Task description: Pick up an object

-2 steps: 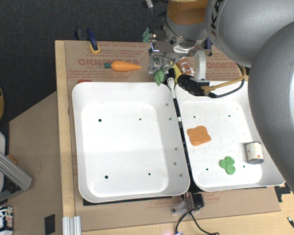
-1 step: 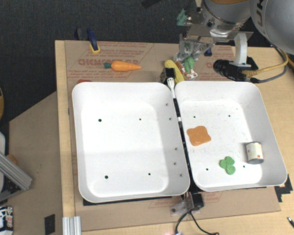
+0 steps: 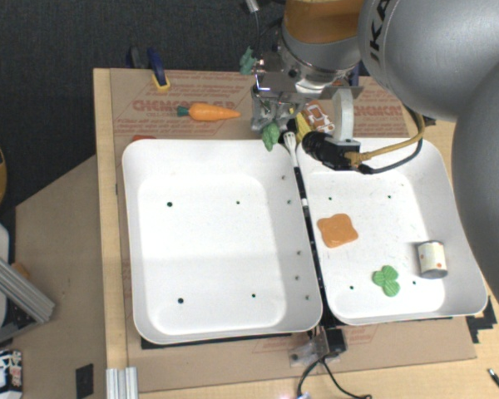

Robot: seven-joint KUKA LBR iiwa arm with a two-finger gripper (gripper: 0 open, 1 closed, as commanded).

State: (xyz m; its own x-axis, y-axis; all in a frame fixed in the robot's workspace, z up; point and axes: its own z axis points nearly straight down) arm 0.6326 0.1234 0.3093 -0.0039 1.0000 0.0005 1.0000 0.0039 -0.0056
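Arm (image 3: 399, 40) low over bins' (image 3: 208, 239) rear edge.

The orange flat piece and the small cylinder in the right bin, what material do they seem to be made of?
The orange flat piece looks like soft foam or rubber: matte, no shine, rounded uneven edges. The small cylinder looks like hard plastic or metal, with a smooth pale side and a darker end. Both are guesses from looks alone.

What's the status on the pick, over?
Gripper low at the bins' far edge, above the seam; grip unclear. Orange piece, green piece, small cylinder lying loose in right bin. Carrot outside, on the board. Nothing blocking.
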